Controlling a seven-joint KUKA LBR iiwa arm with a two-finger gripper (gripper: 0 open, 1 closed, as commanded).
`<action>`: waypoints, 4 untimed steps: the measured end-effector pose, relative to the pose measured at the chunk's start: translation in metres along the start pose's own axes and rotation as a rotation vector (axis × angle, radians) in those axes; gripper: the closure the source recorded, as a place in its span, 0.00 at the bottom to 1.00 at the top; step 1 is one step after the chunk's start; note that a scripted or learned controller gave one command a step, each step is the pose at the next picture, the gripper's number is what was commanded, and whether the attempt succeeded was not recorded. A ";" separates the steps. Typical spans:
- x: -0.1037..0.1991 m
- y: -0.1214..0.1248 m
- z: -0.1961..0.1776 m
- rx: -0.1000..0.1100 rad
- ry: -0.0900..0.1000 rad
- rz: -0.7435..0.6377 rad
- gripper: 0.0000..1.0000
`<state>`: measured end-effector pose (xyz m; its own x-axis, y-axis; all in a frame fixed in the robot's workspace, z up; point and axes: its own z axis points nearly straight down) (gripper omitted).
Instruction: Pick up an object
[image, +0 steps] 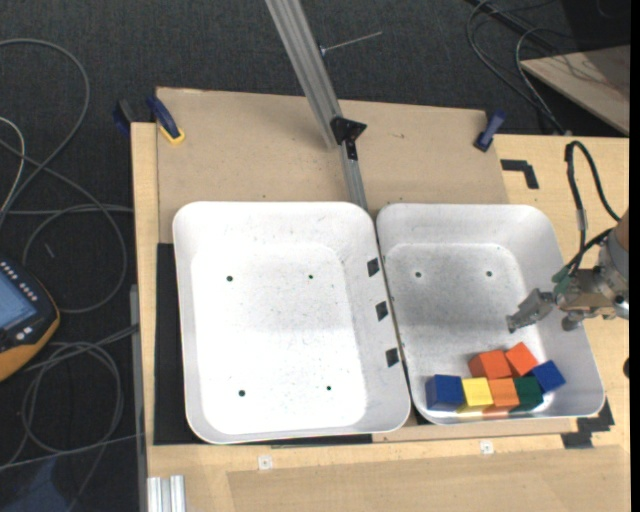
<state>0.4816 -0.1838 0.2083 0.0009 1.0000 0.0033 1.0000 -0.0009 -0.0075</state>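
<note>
- The small coloured blocks (495, 380), orange, yellow, blue and green, sit packed together in the right white bin's (440, 250) near corner.
- The gripper (535, 310) hangs above them; whether its fingers are parted I cannot tell.
- Risk: tight packing and the bin wall may block a clean grasp.

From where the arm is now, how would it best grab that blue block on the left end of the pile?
Probably from above, gripper closing on the blue block's near and far faces. Its left side is open bin floor, but the yellow block touches its right side, leaving no finger room there.
</note>
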 end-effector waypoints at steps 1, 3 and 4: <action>-0.002 0.004 0.062 0.000 0.001 0.000 0.00; -0.002 0.007 0.097 -0.015 -0.004 -0.001 1.00; -0.001 0.006 0.033 -0.015 -0.006 -0.003 1.00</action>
<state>0.4876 -0.1847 0.1749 -0.0019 1.0000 -0.0027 1.0000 0.0019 0.0078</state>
